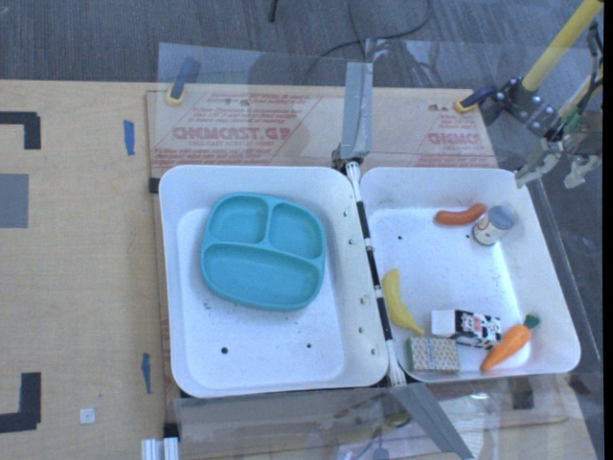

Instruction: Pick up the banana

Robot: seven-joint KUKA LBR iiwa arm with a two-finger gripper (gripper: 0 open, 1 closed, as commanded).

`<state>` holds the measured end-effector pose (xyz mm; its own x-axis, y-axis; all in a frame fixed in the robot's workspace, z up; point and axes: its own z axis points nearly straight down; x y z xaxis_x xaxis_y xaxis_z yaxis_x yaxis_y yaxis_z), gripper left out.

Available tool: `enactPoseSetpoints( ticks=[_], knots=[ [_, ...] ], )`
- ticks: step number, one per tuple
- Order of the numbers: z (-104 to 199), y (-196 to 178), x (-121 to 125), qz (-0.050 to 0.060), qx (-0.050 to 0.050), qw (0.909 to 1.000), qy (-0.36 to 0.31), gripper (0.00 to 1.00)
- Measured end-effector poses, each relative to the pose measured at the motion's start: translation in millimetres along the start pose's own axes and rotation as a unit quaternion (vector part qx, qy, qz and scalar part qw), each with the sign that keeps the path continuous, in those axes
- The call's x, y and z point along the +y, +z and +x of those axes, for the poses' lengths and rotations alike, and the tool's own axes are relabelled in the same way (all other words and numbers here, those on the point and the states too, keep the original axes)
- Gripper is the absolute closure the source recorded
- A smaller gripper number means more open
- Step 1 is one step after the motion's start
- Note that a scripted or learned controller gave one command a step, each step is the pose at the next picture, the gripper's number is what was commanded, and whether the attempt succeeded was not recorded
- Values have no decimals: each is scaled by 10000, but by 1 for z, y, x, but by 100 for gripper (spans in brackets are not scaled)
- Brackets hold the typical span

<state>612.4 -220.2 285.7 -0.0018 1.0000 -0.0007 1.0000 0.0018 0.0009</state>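
Yellow and gently curved, the banana (400,303) lies flat on the floor of the right-hand white bin (441,262), close along that bin's left wall, just beside the seam where the two bins meet. Its upper tip points toward the far side of the bench, and its lower end sits near a small speckled square, perhaps a cracker or sponge (433,355). Its skin looks smooth and evenly coloured, with no markings that can be made out.

That spot probably matters for the pick. The wall leaves little room on the banana's left side, so a grasp across its width may be cramped, while its right side is open floor.

The other items sit apart from it: a small black-and-white box (476,326) and a carrot (508,346) toward the near right corner, and an orange sausage (460,216) next to a small round tin (493,223) at the far side. None touches the banana. The left bin (192,353) holds a teal divided plate (263,252).

The gripper (557,166) hangs at the far right corner of the right bin, over its rim and well apart from the banana, with nothing visibly in it. It is too small and cluttered here to tell whether it is spread or pressed together. The pick seems not yet begun.
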Motion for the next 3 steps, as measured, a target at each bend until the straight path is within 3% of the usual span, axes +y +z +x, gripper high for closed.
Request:
enactPoseSetpoints(
  ticks=[1, 2, 3],
  knots=[
    [36, 94, -85, -2, 4, 9842, -1771, 0],
    [116, 177, -54, 7, 9, 9764, -2162, 0],
    [211, 111, -111, -2, 4, 9663, -2573, 0]
  ],
)
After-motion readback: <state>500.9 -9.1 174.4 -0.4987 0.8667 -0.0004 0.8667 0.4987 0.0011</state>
